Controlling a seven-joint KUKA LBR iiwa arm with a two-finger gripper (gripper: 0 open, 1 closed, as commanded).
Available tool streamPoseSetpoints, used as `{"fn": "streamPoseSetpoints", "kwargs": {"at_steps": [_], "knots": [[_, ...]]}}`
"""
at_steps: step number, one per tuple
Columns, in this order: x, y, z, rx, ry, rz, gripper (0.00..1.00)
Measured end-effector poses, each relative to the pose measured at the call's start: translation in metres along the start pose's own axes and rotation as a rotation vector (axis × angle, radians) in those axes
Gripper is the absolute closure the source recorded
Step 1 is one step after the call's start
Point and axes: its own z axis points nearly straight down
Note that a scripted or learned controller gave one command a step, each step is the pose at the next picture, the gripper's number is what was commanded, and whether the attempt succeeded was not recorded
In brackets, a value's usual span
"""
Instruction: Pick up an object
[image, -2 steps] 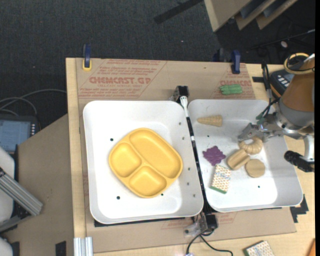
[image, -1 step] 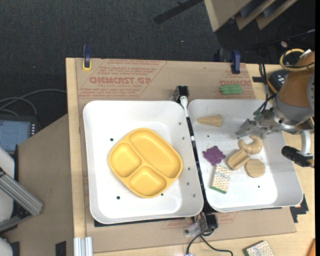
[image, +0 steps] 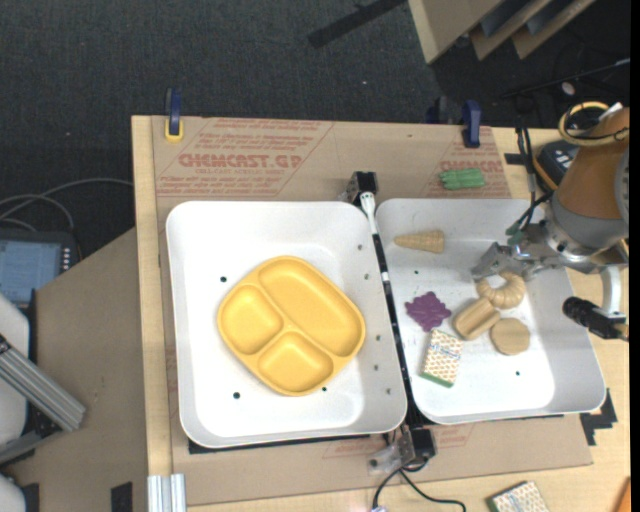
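The right bin (image: 560, 395) holds several small items: a tan cone (image: 420, 241) at its back, a purple piece (image: 428, 309), a curled croissant (image: 503, 291), a tan roll (image: 476, 319), a round biscuit (image: 510, 336) and a patterned packet (image: 442, 358). My gripper (image: 503, 263) hangs low over the back right part of this bin, its metal tip just behind the croissant and close to touching it. Nothing shows between its tips. The grey arm with its orange band (image: 592, 185) comes in from the right.
A yellow three-compartment plate (image: 290, 324) lies in the middle of the left bin (image: 200, 250). On the cardboard behind the right bin lies a green object (image: 462, 180). Blue clamps (image: 174, 126) (image: 470, 125) grip the board's far edge.
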Motion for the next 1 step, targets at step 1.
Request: {"fn": "streamPoseSetpoints", "kwargs": {"at_steps": [1], "knots": [[-0.0005, 0.0006, -0.0104, -0.003, -0.001, 0.000, 1.00]]}}
